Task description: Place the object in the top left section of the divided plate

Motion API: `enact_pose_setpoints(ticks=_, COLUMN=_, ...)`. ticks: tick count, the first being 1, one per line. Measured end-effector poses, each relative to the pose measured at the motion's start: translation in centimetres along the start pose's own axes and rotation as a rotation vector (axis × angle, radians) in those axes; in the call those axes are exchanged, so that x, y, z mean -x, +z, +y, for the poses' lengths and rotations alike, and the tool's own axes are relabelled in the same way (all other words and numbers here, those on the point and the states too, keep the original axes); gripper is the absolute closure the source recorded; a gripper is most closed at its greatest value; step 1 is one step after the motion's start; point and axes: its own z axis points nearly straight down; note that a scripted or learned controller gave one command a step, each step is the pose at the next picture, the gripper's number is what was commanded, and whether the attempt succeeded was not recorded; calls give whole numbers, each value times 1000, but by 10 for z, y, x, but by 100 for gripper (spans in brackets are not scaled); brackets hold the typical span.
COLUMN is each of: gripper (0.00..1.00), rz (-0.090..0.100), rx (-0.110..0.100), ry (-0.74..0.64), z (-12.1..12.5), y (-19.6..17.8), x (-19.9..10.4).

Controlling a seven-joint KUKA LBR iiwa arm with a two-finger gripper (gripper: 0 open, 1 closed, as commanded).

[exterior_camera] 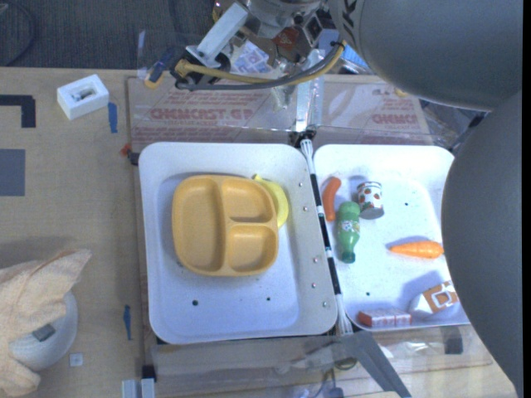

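In left bin: divided plate (224, 225) hides most of banana (280, 201) | tool state: cannot tell

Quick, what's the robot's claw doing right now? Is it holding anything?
Gripper: above the bins' far edge; open or shut cannot be told, and nothing is seen in it.
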Motion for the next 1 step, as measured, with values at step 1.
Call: enact_pose_setpoints(ticks=1, gripper=100, rz=0, rx=1, ry=-8, z=-3, y=-11, x=-2)
